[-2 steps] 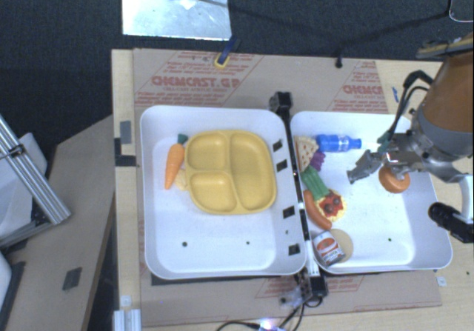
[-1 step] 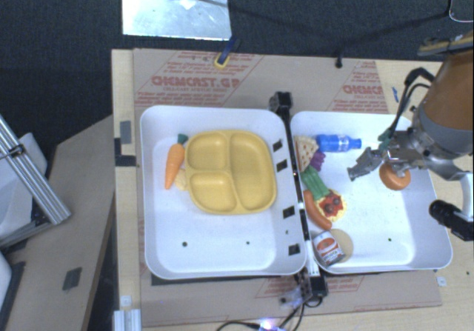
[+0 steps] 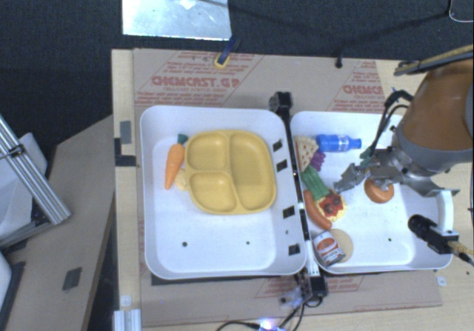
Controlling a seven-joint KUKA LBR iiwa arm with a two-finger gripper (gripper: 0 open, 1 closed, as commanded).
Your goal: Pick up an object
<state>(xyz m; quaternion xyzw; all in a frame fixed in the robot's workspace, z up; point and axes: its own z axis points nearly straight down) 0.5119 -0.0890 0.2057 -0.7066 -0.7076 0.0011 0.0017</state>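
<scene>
Left bin [image 3: 159,248]: carrot [image 3: 172,164] lying along the left side of a yellow divided plate [image 3: 228,172], touching or just beside its rim, nothing on the plate. Right bin [image 3: 378,237]: pizza slice [image 3: 306,150] at the top-left corner, blue bottle [image 3: 338,144] on its side just right of it, green vegetable [image 3: 314,182] below them, red-and-orange toy [image 3: 326,209] against its lower end, can [image 3: 329,248] near the front wall. Gripper [image 3: 348,180] is low over the middle of the right bin, between the green vegetable and an orange round piece [image 3: 380,191]. Open or closed, cannot tell; nothing seen held. Arm [image 3: 441,118] comes in from the right. No object picked yet, so likely the approach step. Nearest candidates are the orange round piece, which sits apart from the rest, and the red-and-orange toy, which is crowded by the vegetable. Better bet is probably the isolated piece: centre over it, come straight down and close across its width, then lift clear. Risk with the crowded pile: nudging neighbours, or catching two things at once.
</scene>
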